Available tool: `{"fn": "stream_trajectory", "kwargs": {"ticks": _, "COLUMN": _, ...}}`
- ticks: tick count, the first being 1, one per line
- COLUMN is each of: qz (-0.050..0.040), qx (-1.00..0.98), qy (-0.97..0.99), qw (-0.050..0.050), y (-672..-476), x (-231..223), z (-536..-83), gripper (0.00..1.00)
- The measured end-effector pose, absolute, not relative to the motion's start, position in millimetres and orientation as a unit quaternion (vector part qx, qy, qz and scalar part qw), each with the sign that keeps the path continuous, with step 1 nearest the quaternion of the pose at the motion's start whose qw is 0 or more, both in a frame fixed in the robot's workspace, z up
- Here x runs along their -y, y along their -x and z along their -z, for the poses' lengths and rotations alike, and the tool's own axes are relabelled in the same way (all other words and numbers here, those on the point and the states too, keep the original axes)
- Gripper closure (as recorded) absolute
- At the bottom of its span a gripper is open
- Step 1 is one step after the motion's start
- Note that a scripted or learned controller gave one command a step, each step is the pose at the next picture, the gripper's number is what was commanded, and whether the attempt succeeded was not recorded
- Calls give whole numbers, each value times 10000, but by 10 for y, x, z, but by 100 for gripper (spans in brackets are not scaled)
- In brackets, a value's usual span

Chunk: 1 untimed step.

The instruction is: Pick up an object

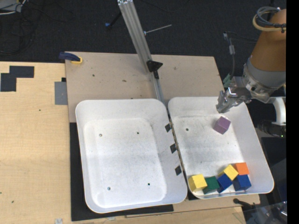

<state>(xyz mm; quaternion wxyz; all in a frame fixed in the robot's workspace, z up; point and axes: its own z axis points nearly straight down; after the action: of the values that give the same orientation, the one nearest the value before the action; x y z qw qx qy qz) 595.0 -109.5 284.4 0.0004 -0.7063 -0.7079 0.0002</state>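
A purple cube (222,124) lies tilted on the floor of the right bin (205,146), in its upper right part. My gripper (225,103) hangs just above and behind the cube, near the bin's far right wall, with a small gap between them. Nothing shows in the gripper. Several more blocks sit packed in the bin's front right corner: a yellow block (198,181), a green block (211,185), a blue block (224,183), a second yellow block (230,171), an orange block (241,168) and another blue block (242,183).
The left bin (124,153) lies beside the right one, joined by black clips (172,147). A slanted aluminium rail (138,38) rises behind the bins. The arm's orange band (271,41) stands at the right edge.
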Motion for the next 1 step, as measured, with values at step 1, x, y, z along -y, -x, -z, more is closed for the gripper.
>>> {"fn": "stream_trajectory", "kwargs": {"ticks": 1, "qz": -11, "qx": 7081, "qy": 7061, "qw": 26, "y": -5819, "x": 674, "z": -2671, "gripper": 100}}
